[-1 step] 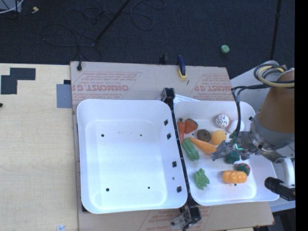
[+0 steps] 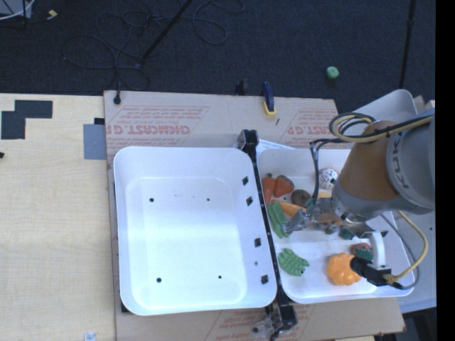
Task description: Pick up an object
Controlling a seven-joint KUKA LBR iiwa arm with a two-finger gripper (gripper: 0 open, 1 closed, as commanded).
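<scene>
My gripper reaches down into the right bin from the right, its tip among a cluster of small toys. Right by the tip lie a green leafy piece, an orange wedge and a red-orange toy. A brown round piece sits just behind the tip. Further forward lie a green ridged toy and an orange pumpkin-like toy. A white spotted ball rests near the bin's back. Nothing shows clearly between the fingers.
The left bin stands beside the right one, split from it by a black clip-studded divider. The arm's grey body and orange band overhang the right bin's right half. A blue-yellow clamp sits at the board's back edge.
</scene>
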